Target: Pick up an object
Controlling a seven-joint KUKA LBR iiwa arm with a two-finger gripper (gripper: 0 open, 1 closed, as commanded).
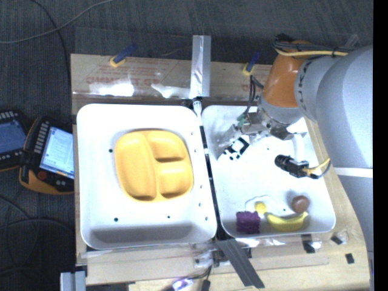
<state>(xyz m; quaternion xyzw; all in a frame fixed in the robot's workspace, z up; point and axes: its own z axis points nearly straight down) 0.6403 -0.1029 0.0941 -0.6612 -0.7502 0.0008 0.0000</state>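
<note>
Gripper (235, 144) sits in the right bin (267, 177), well up and left of the banana (286, 221). Can't tell if it's open or closed, and nothing is visibly held. Purple block (247, 221) is just left of the banana, brown ball (299, 203) just above it, egg toy (259, 205) by the banana's left end. Probably best: travel to the banana cluster, drop straight onto the block, stay off the bin wall.

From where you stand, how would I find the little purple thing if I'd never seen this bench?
Find the right-hand white bin, beside the left-hand bin holding a yellow divided tray. Along its near edge sits a cluster of small things. The purple block is at the cluster's left end, just left of the banana, and is the only purple, squat piece there.
</note>
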